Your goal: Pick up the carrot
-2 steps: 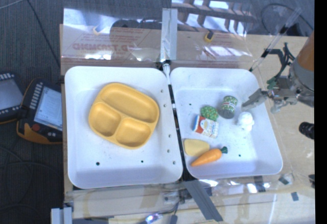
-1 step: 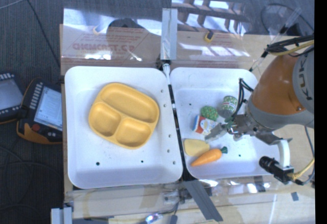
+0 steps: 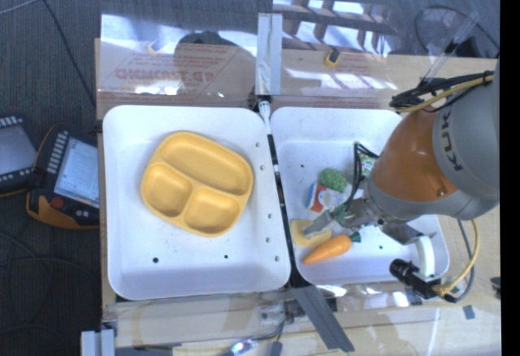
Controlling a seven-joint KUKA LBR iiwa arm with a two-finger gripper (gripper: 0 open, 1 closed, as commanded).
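Observation:
An orange carrot (image 3: 327, 249) lies in the right bin (image 3: 309, 143) near its front edge, pointing left, with a green stub at its right end. My gripper (image 3: 341, 219) hangs just above and behind the carrot, its grey fingers (image 3: 321, 221) reaching left over a pale yellow item. Nothing shows between the fingers. The arm's orange band and grey body cover the right half of the bin.
A yellow divided plate (image 3: 197, 181) sits in the left bin (image 3: 130, 265). In the right bin a green broccoli-like toy (image 3: 332, 179), a red, white and blue item (image 3: 319, 197) and a pale yellow piece (image 3: 301, 230) crowd close behind the carrot. The rim between the bins runs just left.

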